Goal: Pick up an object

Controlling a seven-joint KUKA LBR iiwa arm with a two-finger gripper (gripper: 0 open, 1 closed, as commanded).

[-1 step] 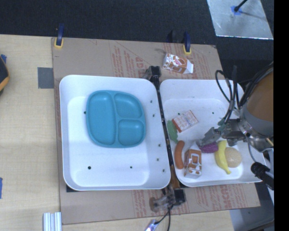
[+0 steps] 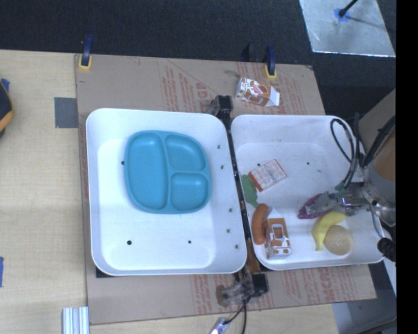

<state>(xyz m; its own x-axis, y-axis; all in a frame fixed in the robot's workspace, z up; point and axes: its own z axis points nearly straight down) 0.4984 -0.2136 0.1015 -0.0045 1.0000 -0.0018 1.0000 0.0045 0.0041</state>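
Purple, glossy eggplant-shaped toy (image 2: 312, 206) lies at the right of the right-hand white bin (image 2: 299, 141), its long axis running left-right, tilted slightly up toward the right. You'll see the pincer (image 2: 343, 200) at its right end; whether it's clenched, you cannot tell. Yellow banana (image 2: 325, 227) lies just below.

Claw (image 2: 332, 202) above banana (image 2: 325, 227), right bin (image 2: 292, 127)
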